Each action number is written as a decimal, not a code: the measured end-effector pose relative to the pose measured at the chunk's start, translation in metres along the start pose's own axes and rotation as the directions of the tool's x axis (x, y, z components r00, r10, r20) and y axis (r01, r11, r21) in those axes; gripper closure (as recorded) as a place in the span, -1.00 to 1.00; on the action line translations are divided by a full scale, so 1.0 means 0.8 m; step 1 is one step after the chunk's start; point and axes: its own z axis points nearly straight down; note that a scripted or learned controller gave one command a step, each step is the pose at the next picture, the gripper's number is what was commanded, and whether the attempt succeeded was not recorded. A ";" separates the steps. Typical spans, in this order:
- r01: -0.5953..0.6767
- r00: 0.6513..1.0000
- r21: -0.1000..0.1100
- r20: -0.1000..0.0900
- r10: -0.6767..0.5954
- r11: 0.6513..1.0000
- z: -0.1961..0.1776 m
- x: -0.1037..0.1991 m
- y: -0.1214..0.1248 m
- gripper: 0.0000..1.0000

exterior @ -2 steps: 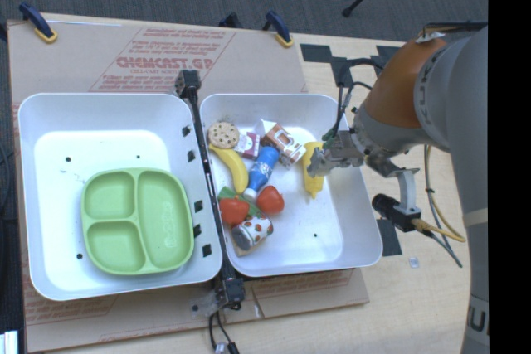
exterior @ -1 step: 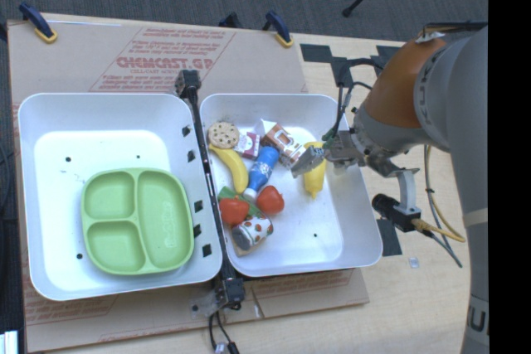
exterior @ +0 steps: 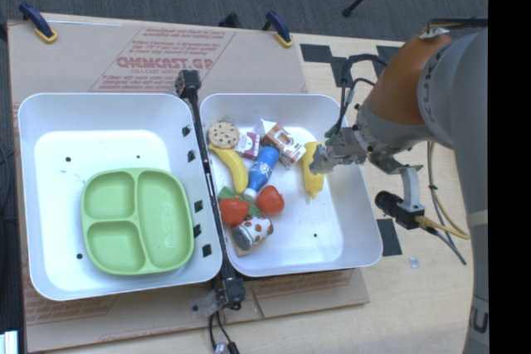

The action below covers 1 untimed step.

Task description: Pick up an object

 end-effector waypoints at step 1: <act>0.000 1.000 0.000 0.000 0.000 1.000 0.000 0.000 0.000 -1.00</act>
